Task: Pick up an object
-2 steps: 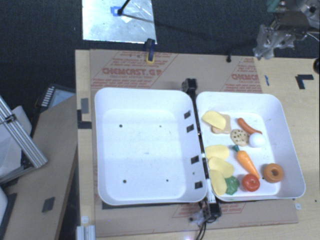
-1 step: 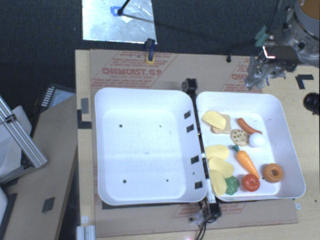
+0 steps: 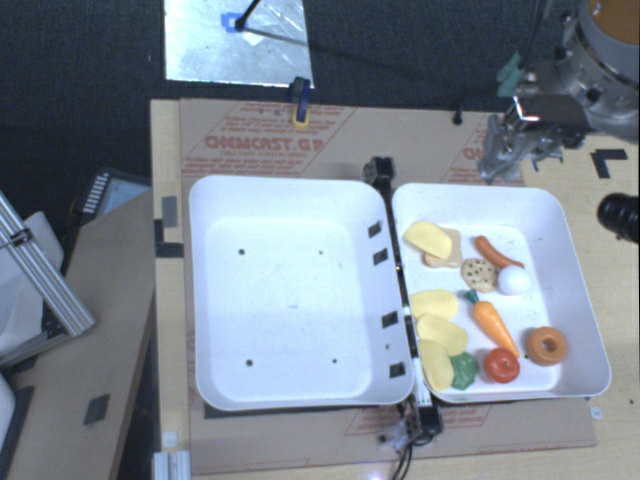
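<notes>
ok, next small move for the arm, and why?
Probably bring the hand forward and down over the right bin. It sits beyond that bin's far rim, above the bench, while every item, like the carrot and donut, lies inside the bin.

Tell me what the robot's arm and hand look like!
The arm is chunky and rounded, mostly grey metal, with an orange band near the top right corner. Dark cables run along it. A small teal-green piece sticks out on its side. The hand is made of thin, silvery grey metal parts pointing down near the back edge of the right bin.
</notes>
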`<state>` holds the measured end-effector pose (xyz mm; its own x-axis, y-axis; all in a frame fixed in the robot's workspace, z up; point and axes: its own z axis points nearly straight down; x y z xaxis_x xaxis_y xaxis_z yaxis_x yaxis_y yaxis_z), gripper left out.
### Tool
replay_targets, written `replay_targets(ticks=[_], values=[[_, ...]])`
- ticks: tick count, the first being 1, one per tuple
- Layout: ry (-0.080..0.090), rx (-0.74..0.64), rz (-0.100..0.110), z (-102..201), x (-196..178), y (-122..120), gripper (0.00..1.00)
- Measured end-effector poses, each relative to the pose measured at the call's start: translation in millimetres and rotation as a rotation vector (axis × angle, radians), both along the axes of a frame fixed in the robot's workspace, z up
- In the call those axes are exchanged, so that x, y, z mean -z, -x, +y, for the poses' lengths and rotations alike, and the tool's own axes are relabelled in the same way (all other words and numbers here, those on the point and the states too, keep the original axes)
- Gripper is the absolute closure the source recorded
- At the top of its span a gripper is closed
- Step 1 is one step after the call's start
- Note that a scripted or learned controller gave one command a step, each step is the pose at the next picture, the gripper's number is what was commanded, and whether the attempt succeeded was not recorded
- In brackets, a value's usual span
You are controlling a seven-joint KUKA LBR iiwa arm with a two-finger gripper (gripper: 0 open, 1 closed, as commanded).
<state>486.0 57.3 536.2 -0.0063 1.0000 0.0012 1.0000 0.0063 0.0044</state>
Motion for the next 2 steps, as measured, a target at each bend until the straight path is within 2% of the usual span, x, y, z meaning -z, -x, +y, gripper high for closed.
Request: replay_targets(ticks=[1,2], values=[[0.0,-0.001,0.002,30,1,0,1.0],[0.006,0.021,0.0,-173,1,-7,1.0]])
